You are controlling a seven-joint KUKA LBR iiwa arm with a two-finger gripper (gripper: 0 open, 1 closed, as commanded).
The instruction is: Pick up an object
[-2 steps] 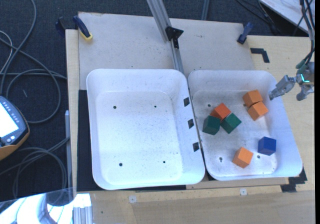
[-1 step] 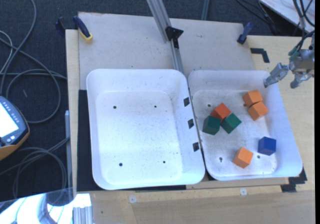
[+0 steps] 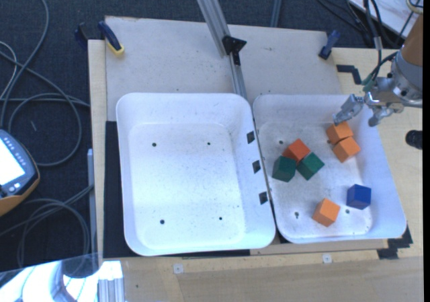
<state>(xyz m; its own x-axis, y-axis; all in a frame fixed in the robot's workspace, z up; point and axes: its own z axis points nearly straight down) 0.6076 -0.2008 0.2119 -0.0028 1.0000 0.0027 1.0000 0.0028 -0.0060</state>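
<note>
Bench [image 3: 168, 58] is fitted with two white bins; blocks are gathered in the right bin [image 3: 383, 179]. End effector [image 3: 363, 111] is seen spread, nothing pinched, poised above the orange block [image 3: 340, 132]. Approach step is judged; descent and closing are needed next.

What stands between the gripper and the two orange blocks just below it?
Nothing visible does. The gripper hangs over the right bin's upper right part, and the two orange blocks lie just below it in the view, with bare bin floor between. The other blocks lie further off.
</note>
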